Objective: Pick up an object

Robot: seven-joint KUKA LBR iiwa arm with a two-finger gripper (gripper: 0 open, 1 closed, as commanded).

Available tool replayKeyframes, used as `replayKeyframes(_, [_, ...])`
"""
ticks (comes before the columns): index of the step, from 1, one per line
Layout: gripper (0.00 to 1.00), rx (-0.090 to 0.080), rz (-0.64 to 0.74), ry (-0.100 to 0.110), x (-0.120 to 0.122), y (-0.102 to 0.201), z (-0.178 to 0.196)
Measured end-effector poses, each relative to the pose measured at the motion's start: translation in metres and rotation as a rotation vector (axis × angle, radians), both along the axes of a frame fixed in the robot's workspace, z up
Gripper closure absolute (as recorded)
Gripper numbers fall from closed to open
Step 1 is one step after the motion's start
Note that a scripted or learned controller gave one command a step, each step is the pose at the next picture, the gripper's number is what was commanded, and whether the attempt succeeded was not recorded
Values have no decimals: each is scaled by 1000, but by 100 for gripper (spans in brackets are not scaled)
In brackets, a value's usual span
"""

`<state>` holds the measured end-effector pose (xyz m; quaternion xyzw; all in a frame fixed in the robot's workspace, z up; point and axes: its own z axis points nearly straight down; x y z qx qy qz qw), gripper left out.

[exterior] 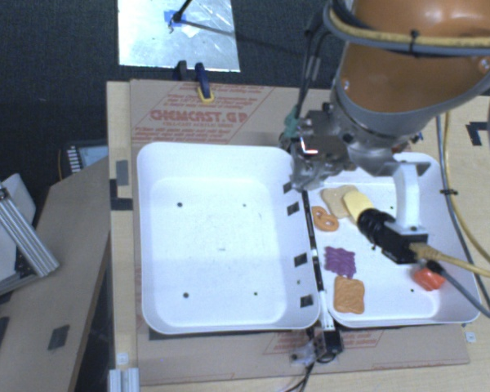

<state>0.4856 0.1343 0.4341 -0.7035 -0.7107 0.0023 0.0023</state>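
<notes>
The bench carried two white bins; the left bin (212, 251) lay beside the right bin (441, 300), which held a pretzel (324, 218), purple piece (340, 260), orange waffle (349, 295) and red piece (429, 279). The gripper (310, 170) hung over the right bin's upper left corner; its state could not be told.

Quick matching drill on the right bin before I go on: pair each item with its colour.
Items:
1. pretzel
2. grapes
3. waffle
4. small piece by the right wall

Colours:
A. purple
B. red-orange
C. orange-brown, looped
D. orange-tan, squarish

Pairs: 1-C, 2-A, 3-D, 4-B
</notes>
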Motion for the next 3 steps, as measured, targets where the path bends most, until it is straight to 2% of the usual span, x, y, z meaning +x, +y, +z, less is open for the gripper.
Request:
replayKeyframes(1, [100, -4, -7, 8, 17, 24, -142])
replayKeyframes(2, [100, 4, -3, -14, 87, 78, -118])
replayKeyframes(3, [100, 3, -4, -13, 80, 85, -68])
